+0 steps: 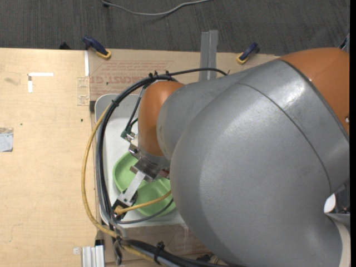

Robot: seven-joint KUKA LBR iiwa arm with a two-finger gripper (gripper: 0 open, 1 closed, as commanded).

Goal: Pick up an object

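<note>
A light green bowl-shaped object lies in the near part of the white bin, partly covered by the arm. My gripper hangs low over the green object's far rim, seen from above under the orange band of the wrist. The big grey arm body hides most of both bins and whatever else lies in them.
The bin's left wall runs close to the gripper. Two blue clamps pin a cardboard sheet at the bench's back edge, with a grey post between them. Bare wooden bench stretches to the left.
</note>
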